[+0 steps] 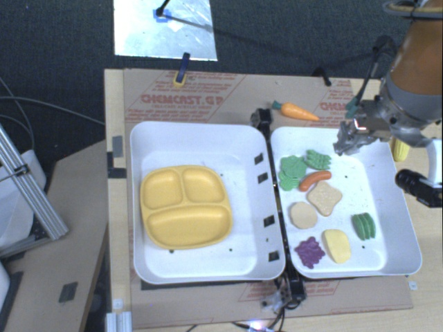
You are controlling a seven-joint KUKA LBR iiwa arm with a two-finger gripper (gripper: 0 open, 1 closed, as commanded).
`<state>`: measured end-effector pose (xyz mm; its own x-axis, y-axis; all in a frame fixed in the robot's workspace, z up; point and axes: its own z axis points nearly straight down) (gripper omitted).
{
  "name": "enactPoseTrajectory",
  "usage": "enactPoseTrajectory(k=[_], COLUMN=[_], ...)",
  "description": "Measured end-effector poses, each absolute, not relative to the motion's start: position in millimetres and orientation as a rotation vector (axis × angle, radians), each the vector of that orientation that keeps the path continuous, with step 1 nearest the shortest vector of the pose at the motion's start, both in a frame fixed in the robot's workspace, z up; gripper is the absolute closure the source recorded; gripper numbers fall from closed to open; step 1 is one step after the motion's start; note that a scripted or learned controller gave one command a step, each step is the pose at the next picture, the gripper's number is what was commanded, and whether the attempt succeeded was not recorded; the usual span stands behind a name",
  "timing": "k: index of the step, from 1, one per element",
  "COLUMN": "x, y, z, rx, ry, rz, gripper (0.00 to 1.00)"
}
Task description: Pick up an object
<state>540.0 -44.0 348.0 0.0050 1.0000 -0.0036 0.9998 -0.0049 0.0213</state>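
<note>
Dark blue-grey carpet (55,40) fills the upper frame, with a shiny silver sheet (165,19) lying on it at top centre. Below it, a brown board (208,92) with red lettering covers the tabletop (76,206). Aluminium framing (31,192) and cables (41,109) stand at left.

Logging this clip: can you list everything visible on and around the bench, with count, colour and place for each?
left bin: 1, white, left half of bench
divided tray: 1, yellow, inside left bin
right bin: 1, white, right half of bench
toy greens: 2 pieces, green, upper left of right bin
toy sausage: 1, orange-red, beside the greens
toy bread slice: 1, tan, middle of right bin
toy round piece: 1, beige, below the bread
toy grapes: 1, purple, bottom of right bin
toy yellow piece: 1, yellow, right of grapes
toy ridged piece: 1, green, right side
toy carrot: 1, orange, on bench behind the bins
arm: 1, grey and orange, entering from right
hand: 1, dark, over right bin's top edge
</note>
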Motion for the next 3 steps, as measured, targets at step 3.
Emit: enactPoseTrajectory(k=[3], x=[511.1], y=[-53], z=[258], rx=[2.222], ry=[2.22], rz=[-0.001], gripper=[1.0])
